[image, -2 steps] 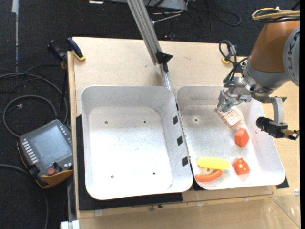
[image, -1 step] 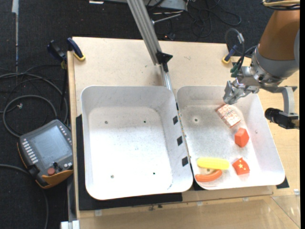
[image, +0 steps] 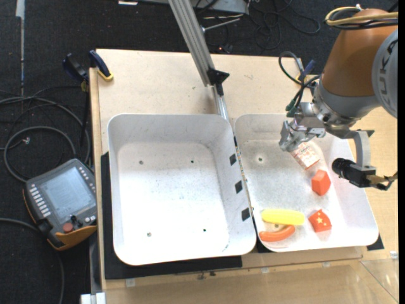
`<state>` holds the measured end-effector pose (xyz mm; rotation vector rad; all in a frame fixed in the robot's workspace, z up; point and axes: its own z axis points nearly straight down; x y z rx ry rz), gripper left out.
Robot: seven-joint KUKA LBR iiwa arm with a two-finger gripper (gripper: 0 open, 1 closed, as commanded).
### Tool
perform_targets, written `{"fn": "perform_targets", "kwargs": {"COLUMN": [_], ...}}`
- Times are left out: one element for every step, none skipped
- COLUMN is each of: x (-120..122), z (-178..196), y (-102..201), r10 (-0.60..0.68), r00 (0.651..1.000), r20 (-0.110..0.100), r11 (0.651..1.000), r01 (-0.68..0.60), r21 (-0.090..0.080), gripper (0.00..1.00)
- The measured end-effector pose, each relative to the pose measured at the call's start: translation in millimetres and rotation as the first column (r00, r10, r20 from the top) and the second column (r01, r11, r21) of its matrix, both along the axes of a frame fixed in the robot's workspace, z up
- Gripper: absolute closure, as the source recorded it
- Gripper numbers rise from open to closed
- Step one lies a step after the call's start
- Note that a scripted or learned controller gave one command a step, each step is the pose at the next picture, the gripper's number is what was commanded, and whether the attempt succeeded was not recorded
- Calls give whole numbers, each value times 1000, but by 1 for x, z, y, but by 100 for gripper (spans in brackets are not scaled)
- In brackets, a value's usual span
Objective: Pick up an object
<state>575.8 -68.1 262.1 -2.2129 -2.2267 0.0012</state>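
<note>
A small white packet with red print (image: 307, 155) is seen lying in the right bin (image: 354, 233), just under and beside the gripper (image: 295, 137). It cannot be told whether the packet is gripped. Nothing is judged lifted yet; the orange block (image: 321, 183) is left nearby.

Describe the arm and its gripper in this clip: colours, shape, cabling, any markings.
The arm is a bulky rounded body with a glossy orange band and grey casing, which bears part of dark lettering at the frame's right edge. A yellow cable loops over its top, and blue, green and black cables run down beside the wrist. The gripper is a small grey metal unit. A black fitting projects below.
</note>
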Motion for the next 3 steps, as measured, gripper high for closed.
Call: {"fn": "perform_targets", "kwargs": {"x": [-16,-31,-58], "z": [3,-3,-20], "y": [51,109,145], "r10": [2,3,1], "r00": [1000,1000,1000], "r20": [0,0,-2], "r11": [1000,1000,1000], "r01": [-2,-3,-1], "r21": [0,1,0], "gripper": [100,100,100]}}
